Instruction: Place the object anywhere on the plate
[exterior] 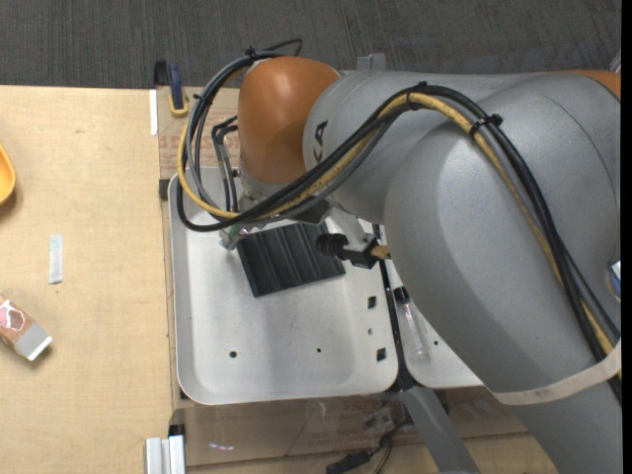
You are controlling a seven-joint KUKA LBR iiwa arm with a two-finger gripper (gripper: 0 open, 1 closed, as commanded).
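My gripper (288, 261) shows as a black ribbed block low over the back of the left white bin (286, 363). The grey arm with its orange band (281, 117) reaches in from the right and covers most of the right bin. Whatever lies under the gripper is hidden. A slim clear tube (410, 326) lies just past the divider in the right bin. An orange curved piece (4, 178), perhaps a plate's rim, pokes in at the far left edge of the wooden bench.
On the bench left of the bins lie a small pale stick (55, 260) and a reddish-and-white packet (22, 330). A blue and yellow clamp (176, 91) sits at the left bin's back corner. Black cables loop around the wrist.
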